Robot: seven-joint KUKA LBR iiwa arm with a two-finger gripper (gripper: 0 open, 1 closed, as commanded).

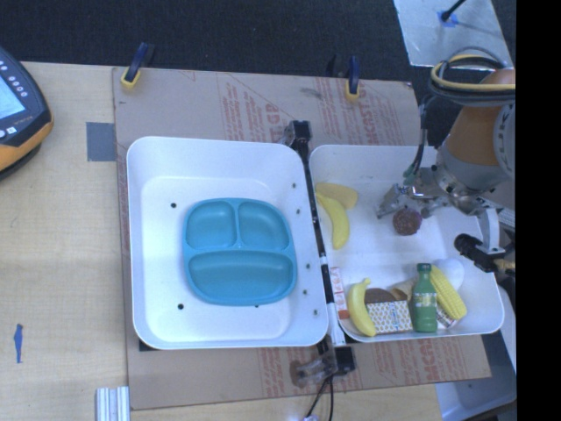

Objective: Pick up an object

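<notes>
My gripper (408, 207) hangs over the upper middle of the right bin (377, 160), reaching in from the right. A small round brown object (406, 224) sits directly under and just in front of it, touching or nearly touching; I cannot tell which. A yellow banana (336, 220) lies at the bin's left side. Along the bin's front edge lie a second banana (359, 307), a patterned box (390, 317), a green bottle (424, 299) and a corn cob (448, 292).
The left bin (149, 235) holds a blue divided plate (238, 251). A black divider with clamps (308, 191) runs between the bins. An orange and grey handset (17, 103) lies at the far left of the bench.
</notes>
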